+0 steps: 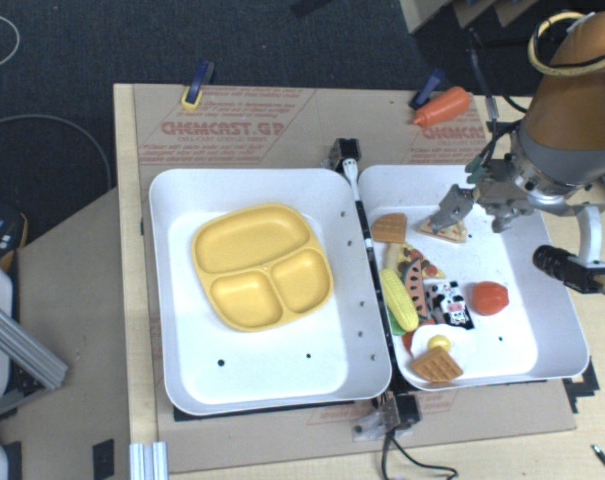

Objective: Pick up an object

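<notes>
Two white bins share the bench; above the right one, the gripper hangs spread open, holding nothing.

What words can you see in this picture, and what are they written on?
"CHEMCAST GP": red letters on the brown paper-covered bench board, behind the left white shallow bin. The last letters are blurry, so that ending is my best reading.

More red letters of the same kind run behind the right white shallow bin, near the orange plastic carrot, but they are too faint to read.

There are no other words I can read.
</notes>
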`<act>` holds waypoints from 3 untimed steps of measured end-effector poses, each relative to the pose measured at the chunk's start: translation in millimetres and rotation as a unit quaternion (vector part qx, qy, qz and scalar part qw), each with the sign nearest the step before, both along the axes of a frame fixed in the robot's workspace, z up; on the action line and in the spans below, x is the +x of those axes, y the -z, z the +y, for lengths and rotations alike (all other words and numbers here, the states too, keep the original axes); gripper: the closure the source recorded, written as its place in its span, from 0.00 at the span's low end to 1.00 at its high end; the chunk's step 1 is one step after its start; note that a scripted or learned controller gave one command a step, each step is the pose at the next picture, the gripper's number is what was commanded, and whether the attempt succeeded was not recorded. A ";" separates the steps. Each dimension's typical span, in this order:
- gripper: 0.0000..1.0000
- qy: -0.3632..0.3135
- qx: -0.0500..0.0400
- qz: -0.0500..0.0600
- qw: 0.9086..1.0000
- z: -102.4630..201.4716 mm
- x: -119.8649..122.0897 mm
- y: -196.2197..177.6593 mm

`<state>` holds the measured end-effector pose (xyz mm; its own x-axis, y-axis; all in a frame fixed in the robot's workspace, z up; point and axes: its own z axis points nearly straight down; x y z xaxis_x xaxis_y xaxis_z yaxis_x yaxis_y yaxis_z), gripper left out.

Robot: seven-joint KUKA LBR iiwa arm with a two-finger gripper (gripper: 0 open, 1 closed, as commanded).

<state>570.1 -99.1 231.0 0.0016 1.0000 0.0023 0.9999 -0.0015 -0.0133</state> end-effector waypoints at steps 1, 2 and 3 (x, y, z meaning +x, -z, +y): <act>0.00 -0.001 -0.001 -0.006 1.000 0.0 2.4 -5.9; 0.00 -0.001 0.000 -0.003 1.000 2.1 9.6 53.9; 0.00 0.000 0.000 -0.003 1.000 6.3 1.0 100.7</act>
